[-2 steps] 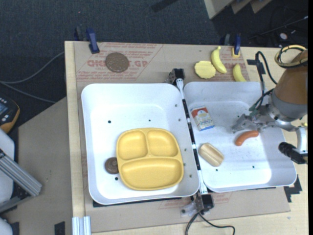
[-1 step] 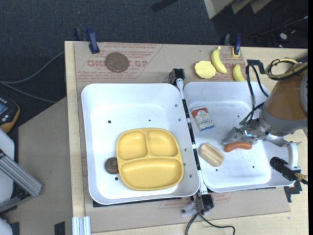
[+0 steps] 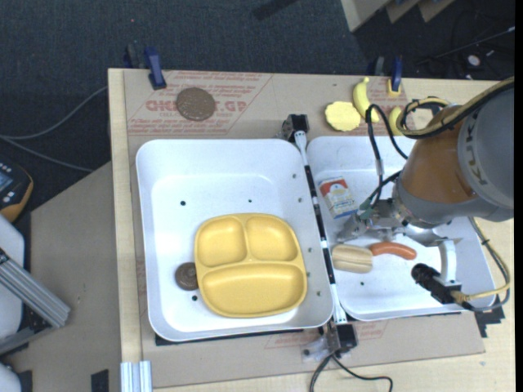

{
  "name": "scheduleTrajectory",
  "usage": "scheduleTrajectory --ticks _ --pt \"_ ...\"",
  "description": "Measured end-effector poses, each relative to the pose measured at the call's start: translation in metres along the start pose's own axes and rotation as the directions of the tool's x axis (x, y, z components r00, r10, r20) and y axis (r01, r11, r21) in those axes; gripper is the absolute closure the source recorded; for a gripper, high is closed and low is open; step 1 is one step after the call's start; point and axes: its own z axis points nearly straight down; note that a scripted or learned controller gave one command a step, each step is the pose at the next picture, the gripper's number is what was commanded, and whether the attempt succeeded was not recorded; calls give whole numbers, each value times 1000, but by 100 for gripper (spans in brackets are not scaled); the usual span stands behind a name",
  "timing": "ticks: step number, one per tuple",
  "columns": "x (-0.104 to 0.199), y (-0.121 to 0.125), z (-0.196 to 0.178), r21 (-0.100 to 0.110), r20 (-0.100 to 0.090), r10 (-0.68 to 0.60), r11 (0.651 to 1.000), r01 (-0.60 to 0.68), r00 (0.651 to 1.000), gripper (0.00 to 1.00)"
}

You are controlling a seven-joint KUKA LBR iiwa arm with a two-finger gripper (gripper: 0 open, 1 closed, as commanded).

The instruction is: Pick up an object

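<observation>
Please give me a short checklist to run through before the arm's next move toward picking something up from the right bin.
1. Objects within reach in the right bin: ok; bread roll, hot dog sausage and small white carton lie there.
2. Gripper over the right bin: ok, beside the sausage.
3. Finger opening: cannot tell; the wrist hides it.
4. Something already grasped: cannot tell.
5. Roll and sausage separated: not ok; they lie close together, perhaps touching.
6. Yellow divided plate away from the arm: ok, it sits in the left bin.
</observation>
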Motion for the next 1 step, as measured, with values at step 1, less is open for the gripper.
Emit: scheduleTrajectory --ticks 1 --pt "-55 83 -2 -12 9 5 1000 -5 1000 0"
